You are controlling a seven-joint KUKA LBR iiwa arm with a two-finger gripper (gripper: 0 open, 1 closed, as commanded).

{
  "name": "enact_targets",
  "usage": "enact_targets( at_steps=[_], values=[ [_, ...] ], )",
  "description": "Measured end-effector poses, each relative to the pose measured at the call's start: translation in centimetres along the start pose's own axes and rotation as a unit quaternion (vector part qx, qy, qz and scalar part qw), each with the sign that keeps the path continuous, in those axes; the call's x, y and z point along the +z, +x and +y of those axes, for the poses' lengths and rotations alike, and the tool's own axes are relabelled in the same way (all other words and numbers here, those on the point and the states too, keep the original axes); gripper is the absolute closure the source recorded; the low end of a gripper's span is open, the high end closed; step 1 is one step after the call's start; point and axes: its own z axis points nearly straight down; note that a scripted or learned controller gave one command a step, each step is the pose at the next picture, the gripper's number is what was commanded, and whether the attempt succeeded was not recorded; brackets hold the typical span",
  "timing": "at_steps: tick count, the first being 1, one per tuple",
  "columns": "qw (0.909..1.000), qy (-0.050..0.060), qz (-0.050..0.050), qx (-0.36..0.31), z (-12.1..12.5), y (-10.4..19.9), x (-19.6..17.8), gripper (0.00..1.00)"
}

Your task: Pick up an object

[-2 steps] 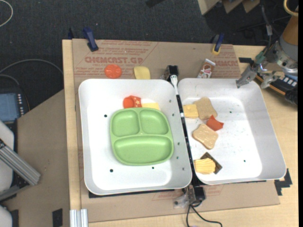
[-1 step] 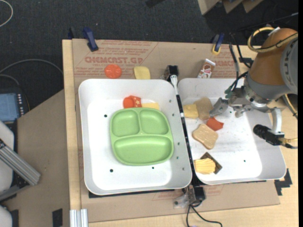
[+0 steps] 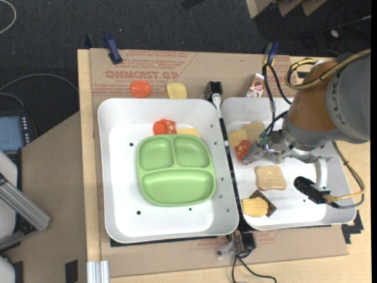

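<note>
My gripper (image 3: 255,153) is low in the right bin (image 3: 306,217), near its left wall, at the end of the grey arm with the orange band (image 3: 315,108). It is right beside a small red toy food (image 3: 242,151) and a pale yellow piece (image 3: 237,137); I cannot tell whether it touches either. A slice of toast (image 3: 270,178) lies just below the gripper. A yellow ridged piece on a dark base (image 3: 257,206) sits near the bin's front edge. A beige piece (image 3: 256,128) lies behind the gripper.
The left bin (image 3: 118,205) bears a green divided plate (image 3: 175,170), with a red piece (image 3: 164,127) and a yellow piece (image 3: 188,132) behind it. On the cardboard behind the bins lie an orange item (image 3: 140,88), a yellow item (image 3: 176,91) and a small carton (image 3: 255,87). A black cabled part (image 3: 309,188) hangs over the right bin.
</note>
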Motion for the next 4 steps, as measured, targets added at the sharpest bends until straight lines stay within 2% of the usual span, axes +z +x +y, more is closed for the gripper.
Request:
enact_targets(
  at_steps=[1,2,3,4],
  values=[
    [1.0,-0.002,-0.002,0.003,-5.4,-0.8,0.2,0.0],
    [1.0,-0.002,-0.001,0.001,-6.6,0.5,0.2,0.0],
    [1.0,-0.004,-0.002,0.002,-6.5,0.4,-0.8,1.0],
    [0.9999,-0.01,-0.001,-0.004,-1.0,9.3,-10.4,1.0]
  ],
)
